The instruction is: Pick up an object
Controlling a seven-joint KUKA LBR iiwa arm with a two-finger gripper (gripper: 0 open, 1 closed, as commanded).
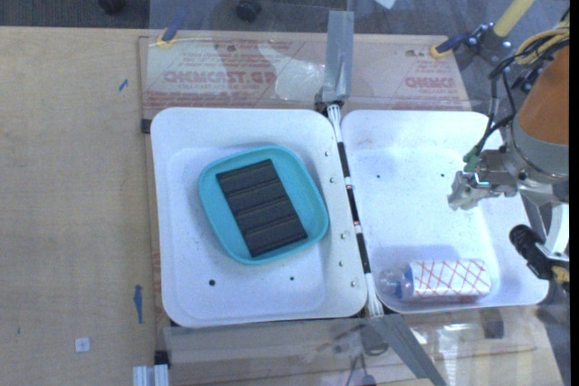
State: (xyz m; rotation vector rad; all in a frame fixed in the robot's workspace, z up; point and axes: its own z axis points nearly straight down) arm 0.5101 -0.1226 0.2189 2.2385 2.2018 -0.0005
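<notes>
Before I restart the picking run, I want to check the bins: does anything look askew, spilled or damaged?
Nothing looks spilled or damaged. The teal dish sits slightly turned in the left bin, with a dark ridged block on it. The bottle lies on its side along the right bin's near edge. The gripper hangs above that bin.

Arm comes in from the counter's right edge, about mid-depth. Grey body with the orange band (550, 108) showing at the far right, just above the wrist. Cables loop around the upper part of the wrist. Wrist points toward the counter's left, tool (463, 193) at its tip, sitting inboard of the right edge, roughly midway between the counter's far and near edges. Tool is light grey metal with a small green spot on its upper side. Finger state isn't readable from this angle. Nothing visibly between them.
</notes>
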